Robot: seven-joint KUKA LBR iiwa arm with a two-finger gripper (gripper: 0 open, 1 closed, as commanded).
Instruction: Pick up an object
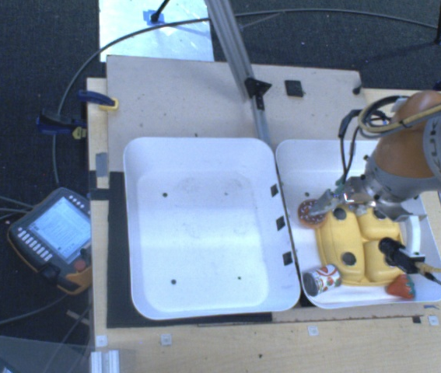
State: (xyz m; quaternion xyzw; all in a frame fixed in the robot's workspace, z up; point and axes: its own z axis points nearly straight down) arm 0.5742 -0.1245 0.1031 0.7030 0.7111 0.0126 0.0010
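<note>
Two bins (204, 150); right bin holds four items (gripper (335, 199) above).

A large yellow plastic toy (354, 249) with dark holes lay flat in the right bin. A small red-and-white can (322, 279) lay on its side at its front-left corner, a red strawberry-like piece (401, 287) at its front right, and a round reddish ring (309, 213) just beside its upper left.

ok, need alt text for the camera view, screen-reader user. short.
Seen from above, a grey and orange robot arm reaches from the right into the right bin, its gripper low beside a yellow toy. A small can, a round red-rimmed item and a red object lie nearby. The left bin sits alongside.
</note>
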